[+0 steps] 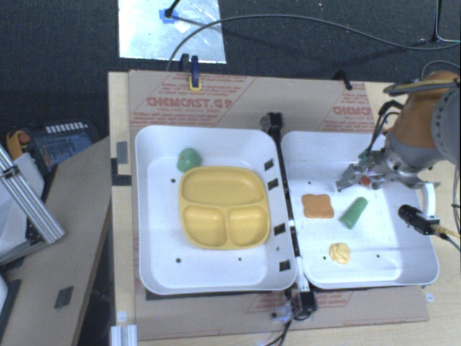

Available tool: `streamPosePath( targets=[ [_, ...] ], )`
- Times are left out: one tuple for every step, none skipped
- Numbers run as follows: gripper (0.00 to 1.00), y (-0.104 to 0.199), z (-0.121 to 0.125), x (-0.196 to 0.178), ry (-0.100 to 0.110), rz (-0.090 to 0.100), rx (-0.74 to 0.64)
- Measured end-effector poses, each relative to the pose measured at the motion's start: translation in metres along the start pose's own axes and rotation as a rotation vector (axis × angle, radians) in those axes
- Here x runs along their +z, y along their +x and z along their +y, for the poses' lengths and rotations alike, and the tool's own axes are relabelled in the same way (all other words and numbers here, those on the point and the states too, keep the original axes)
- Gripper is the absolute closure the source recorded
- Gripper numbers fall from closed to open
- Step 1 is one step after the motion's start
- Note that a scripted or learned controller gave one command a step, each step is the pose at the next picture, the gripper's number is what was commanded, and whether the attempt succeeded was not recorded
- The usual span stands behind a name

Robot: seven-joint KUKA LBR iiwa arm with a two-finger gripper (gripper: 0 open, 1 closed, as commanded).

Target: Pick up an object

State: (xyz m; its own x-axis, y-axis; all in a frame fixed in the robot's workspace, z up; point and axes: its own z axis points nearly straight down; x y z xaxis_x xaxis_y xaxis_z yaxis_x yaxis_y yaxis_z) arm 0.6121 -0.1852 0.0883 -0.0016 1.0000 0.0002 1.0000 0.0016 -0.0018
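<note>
Here the gripper point(354, 176) hung low over the far part of the right bin point(403, 269), and whether it was open or shut could not be told, nor anything in its grasp. The green cylinder point(354, 212) lay just nearer the camera (its long axis slanting from near-left to far-right), with the orange slab point(317, 205) to its left and a yellow piece point(339, 252) nearer still. The arm point(425, 125) reached in from the right, wrist bent down. The left bin point(155, 215) held a yellow tray point(223, 207) and a green lump point(189, 158).
</note>
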Motion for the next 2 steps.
streamPosePath(
  targets=[
    [1.00,-0.001,0.002,-0.014,-0.007,-0.002,-0.001],
    [1.00,0.002,0.005,-0.059,-0.008,-0.002,-0.003]
  ],
)
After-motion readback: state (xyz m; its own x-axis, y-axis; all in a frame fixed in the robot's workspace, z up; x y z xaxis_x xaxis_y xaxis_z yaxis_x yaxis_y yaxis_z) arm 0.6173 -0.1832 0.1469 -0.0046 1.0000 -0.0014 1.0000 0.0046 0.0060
